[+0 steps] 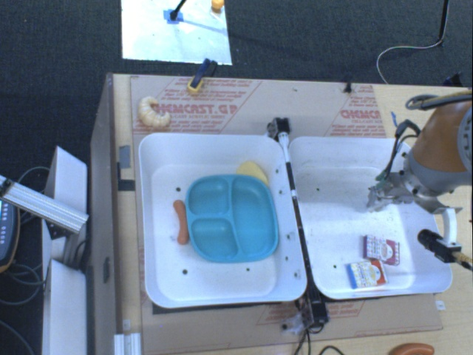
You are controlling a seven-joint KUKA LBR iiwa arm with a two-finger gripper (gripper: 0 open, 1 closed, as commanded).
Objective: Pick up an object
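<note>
White bins side by side on bench. We see gripper (378, 197) low over right bin (332, 220), near its middle; we cannot tell its state. Two small cards lie near bin's near right corner: red-and-white card (381, 248), blue-and-orange card (366, 274) just beside it, both apart from gripper. Left bin (159, 220) holds blue divided plate (230, 218), sausage (180, 222) touching plate's left edge, yellow piece (253, 171) at plate's far edge.
</note>
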